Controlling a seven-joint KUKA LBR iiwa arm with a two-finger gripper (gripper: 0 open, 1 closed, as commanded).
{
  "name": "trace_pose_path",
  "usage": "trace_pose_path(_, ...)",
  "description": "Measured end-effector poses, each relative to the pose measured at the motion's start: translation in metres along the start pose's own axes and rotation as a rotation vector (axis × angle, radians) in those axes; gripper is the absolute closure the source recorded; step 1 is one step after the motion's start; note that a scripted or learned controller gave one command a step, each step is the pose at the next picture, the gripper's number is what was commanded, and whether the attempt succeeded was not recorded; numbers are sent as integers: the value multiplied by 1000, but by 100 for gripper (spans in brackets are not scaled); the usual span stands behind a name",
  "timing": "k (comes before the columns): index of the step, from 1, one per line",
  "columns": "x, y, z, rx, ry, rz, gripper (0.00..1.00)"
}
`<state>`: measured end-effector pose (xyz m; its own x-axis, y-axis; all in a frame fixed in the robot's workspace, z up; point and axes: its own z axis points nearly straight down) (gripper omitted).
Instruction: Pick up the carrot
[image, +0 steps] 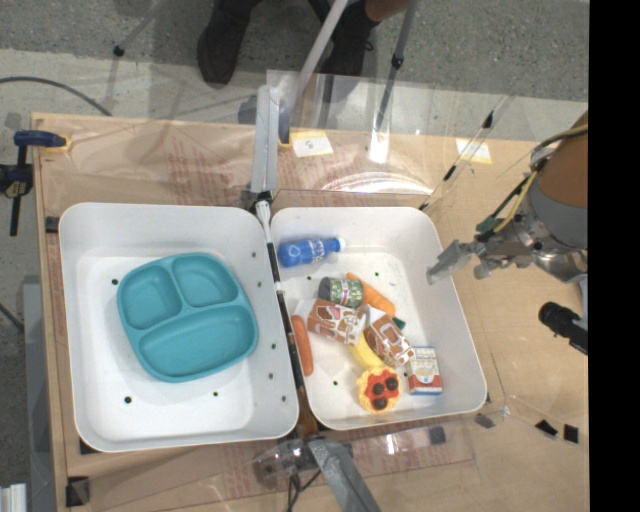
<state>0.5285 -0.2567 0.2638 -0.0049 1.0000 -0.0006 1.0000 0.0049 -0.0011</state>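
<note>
Claw (452, 262) right of carrot (376, 296)

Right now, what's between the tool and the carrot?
In the camera view, the tool sits over the right bin's rim. Between it and the carrot there is just bare white bin floor; the green can lies on the carrot's far side.

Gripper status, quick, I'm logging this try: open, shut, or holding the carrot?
Gripper: cannot be told; it sits at the right bin's right rim, apart from the carrot.
</note>
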Motion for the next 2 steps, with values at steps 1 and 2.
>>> trace_pose_path(1, 46, 37, 162, 4, 1, -75, 0)
trace_pose_path(2, 45, 38, 150, 1, -1, -77, 100)
